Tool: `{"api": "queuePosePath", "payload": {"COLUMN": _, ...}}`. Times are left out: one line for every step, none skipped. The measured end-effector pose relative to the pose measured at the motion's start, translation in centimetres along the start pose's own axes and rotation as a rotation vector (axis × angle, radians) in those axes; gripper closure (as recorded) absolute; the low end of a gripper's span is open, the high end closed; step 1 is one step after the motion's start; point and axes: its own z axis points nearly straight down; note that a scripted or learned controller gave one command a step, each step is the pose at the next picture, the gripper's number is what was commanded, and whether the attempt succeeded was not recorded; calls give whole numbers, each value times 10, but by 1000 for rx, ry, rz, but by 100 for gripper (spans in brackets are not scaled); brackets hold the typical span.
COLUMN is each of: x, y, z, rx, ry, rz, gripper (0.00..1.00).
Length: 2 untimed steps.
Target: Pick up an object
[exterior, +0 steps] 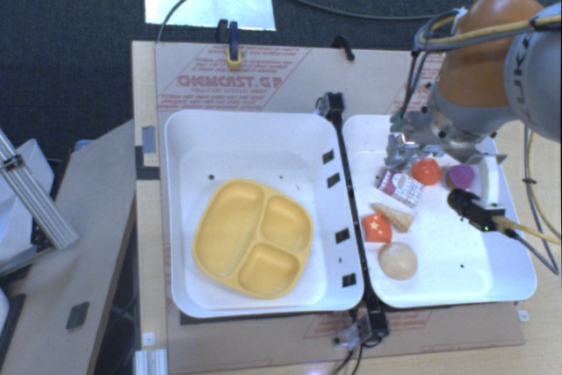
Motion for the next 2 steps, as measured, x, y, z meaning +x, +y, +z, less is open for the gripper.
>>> {"api": "queuePosePath", "payload": {"x": 56, "y": 0, "z": 11, "rx": 0, "ry": 1, "rz": -1, "gripper": 100}}
{"api": "queuePosePath", "payload": {"x": 106, "y": -18, "z": 17, "rx": 2, "ry": 0, "rz": -1, "gripper": 100}}
